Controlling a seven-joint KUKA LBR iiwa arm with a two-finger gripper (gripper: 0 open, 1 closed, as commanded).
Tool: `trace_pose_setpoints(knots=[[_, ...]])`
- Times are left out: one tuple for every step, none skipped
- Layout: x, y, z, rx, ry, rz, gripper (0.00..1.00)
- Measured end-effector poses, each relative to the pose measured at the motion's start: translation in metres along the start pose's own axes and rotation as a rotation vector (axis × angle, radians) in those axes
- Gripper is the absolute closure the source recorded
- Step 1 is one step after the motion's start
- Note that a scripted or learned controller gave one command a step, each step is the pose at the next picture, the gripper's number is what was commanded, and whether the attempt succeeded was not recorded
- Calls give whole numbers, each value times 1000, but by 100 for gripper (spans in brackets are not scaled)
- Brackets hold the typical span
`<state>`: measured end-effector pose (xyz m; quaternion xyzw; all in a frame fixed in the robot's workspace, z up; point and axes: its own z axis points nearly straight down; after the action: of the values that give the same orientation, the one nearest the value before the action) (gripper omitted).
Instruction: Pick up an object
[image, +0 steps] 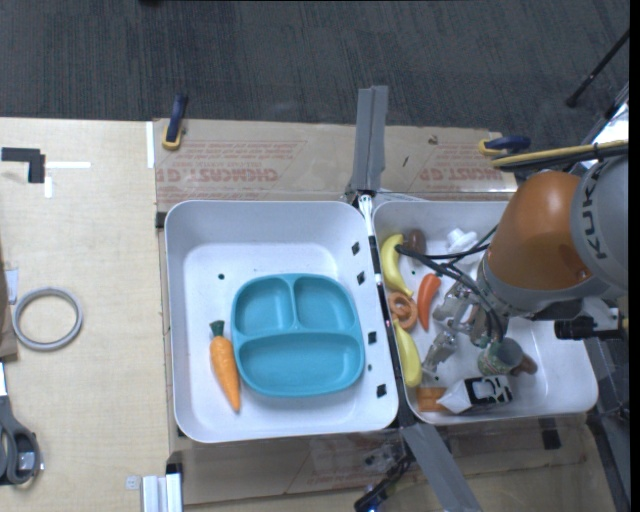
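Here, the grey KUKA arm (545, 240) lowers its gripper (452, 335) into the cluttered right bin (575, 395), among a banana (389, 262), a red chili pepper (427, 297) and small toys. Whether the claw is spread or closed cannot be told. The reach stage appears underway; next it must settle over one item and close.

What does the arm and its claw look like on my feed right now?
The arm has a grey body with black lettering on its casing and a broad, rounded orange band above the wrist. Black cables trail from the wrist. The claw is a small bare-metal, silvery assembly.
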<state>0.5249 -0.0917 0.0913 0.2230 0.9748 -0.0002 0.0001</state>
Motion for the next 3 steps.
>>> trace_pose_setpoints(knots=[[-40, 17, -1, 0, -3, 153, 0], [-48, 19, -1, -1, -3, 233, 0], [-48, 20, -10, 0, -5, 231, 100]])
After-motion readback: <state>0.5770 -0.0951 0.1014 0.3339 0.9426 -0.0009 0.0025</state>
